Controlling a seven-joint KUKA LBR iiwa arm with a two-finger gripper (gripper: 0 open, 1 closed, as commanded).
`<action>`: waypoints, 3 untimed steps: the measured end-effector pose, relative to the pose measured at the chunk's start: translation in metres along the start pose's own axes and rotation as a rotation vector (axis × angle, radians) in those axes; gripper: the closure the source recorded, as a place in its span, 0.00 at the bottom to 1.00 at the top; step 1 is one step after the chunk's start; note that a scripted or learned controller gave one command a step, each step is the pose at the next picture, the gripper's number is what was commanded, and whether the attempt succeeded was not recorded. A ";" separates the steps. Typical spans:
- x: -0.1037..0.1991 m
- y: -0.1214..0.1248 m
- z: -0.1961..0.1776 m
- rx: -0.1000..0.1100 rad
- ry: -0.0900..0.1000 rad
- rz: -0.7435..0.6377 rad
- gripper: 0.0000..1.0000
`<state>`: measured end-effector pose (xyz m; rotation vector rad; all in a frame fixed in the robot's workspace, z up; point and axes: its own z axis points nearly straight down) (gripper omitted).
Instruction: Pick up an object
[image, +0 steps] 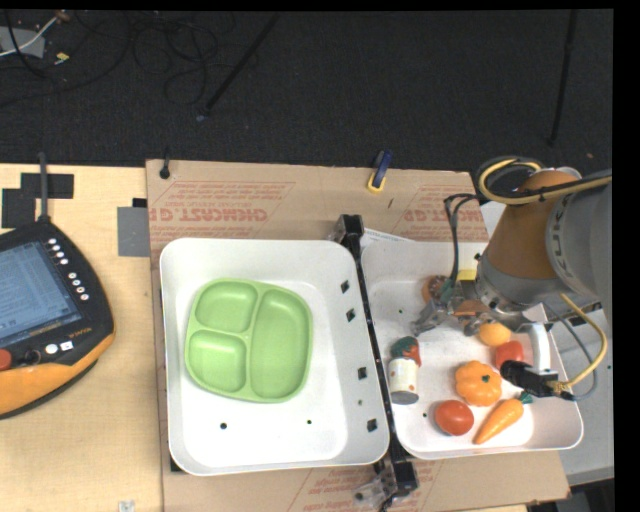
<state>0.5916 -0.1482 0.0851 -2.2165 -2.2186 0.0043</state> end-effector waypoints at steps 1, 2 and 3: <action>-0.001 0.000 -0.013 -0.002 0.000 0.004 1.00; -0.010 -0.005 -0.072 -0.008 -0.003 0.009 1.00; -0.018 -0.012 -0.120 -0.008 -0.003 0.008 1.00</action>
